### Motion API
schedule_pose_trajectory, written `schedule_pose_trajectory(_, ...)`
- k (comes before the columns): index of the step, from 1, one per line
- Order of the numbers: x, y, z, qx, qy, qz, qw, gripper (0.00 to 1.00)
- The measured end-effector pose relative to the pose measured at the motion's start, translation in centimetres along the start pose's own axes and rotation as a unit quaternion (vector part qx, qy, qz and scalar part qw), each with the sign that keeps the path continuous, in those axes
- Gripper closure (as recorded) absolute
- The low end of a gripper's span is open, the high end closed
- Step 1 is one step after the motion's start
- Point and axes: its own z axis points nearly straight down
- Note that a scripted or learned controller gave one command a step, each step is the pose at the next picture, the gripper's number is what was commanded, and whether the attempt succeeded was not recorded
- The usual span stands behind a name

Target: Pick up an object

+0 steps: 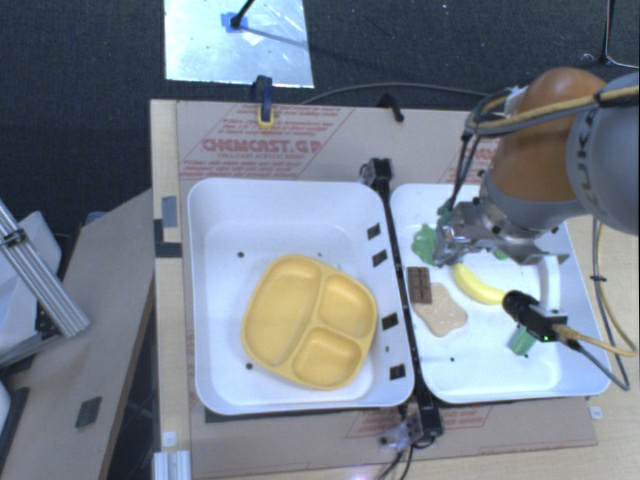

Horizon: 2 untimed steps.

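- A yellow divided tray (309, 320) is lying in the left bin (215, 228), three compartments facing up, tilted a little off the bin's edges.
- In the right bin (500, 373), a tan toast-shaped piece (442, 317) is resting near the divider (398, 278), with a dark brown chocolate-bar piece (421, 285) touching its upper left corner.
- A yellow banana (478, 286) is lying just beside the toast, its long axis running from upper left to lower right.
- A small green block (521, 342) is sitting near a black cable fitting (528, 311).
- The gripper (452, 238) is hanging over the right bin, right next to a green leafy item (427, 243); whether the claw is apart or together cannot be told.
- Beyond the bins, red print on the board (265, 140) is reading "CHEMCAST GP".
- Farther back, a shiny metal sheet (236, 28) is lying on dark carpet.
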Motion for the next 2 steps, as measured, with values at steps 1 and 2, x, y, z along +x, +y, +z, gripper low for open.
schedule_pose_trajectory(1, 6.0, -0.8, -0.6, 0.000, 0.000, -0.001, 1.0000, 1.00)
schedule_pose_trajectory(2, 11.5, -0.4, 0.3, 0.001, 0.000, -0.001, 1.0000, 1.00)
